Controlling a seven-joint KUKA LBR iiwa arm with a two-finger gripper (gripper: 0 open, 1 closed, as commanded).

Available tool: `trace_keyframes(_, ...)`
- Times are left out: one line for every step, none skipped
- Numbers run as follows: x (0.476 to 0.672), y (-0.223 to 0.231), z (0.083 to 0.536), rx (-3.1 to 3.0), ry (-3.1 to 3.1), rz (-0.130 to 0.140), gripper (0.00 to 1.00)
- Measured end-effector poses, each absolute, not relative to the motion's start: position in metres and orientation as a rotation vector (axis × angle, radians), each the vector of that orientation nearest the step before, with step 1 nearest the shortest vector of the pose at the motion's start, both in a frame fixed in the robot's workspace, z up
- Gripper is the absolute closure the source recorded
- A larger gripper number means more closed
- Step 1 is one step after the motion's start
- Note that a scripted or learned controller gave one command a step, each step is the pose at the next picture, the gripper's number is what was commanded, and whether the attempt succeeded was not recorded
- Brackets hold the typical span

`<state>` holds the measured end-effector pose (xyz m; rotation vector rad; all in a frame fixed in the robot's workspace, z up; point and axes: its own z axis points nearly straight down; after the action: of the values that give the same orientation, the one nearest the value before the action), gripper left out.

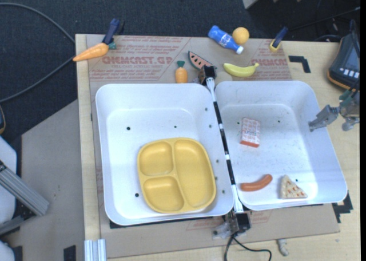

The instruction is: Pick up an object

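Plainly, the hand (333,115) sat at the right rim of the right bin (320,139), grey fingers just visible near the bin's edge; whether they were spread or closed could not be told from this view, and nothing showed between them.

Three things lay in that right bin as candidates for the pick: a small box (250,132) near the middle, a sausage (255,183) toward the near wall, and a pizza slice (292,188) just beside it, in the near right corner. The left bin (114,117) carried a yellow divided plate (176,174).

As for risks, the sausage and pizza slice sat close to the near wall, so a descent there could, I judged, catch the rim or pin the item against the wall rather than close around it. The sausage looked round and slick, and might roll out of a closing grip. The box lay flat and low, and fingers might skid over its top. The hand was well apart from all three, so any approach error had room to grow.

The sausage's long axis ran roughly left to right, tilted slightly up at its right end. The box's long axis ran near to far. The pizza slice pointed its tip toward the far side.
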<state>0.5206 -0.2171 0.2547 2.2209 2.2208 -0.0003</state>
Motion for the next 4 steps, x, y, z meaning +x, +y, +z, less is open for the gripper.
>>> trace_keyframes(0.583,-0.146,0.192,2.221,2.225,0.0,0.0)
trace_keyframes(0.589,-0.101,0.155,2.222,2.225,-0.001,0.0)
trace_keyframes(0.597,-0.096,0.084,2.222,2.223,-0.001,0.0)
trace_keyframes(0.597,-0.096,0.094,2.22,2.222,0.0,1.0)
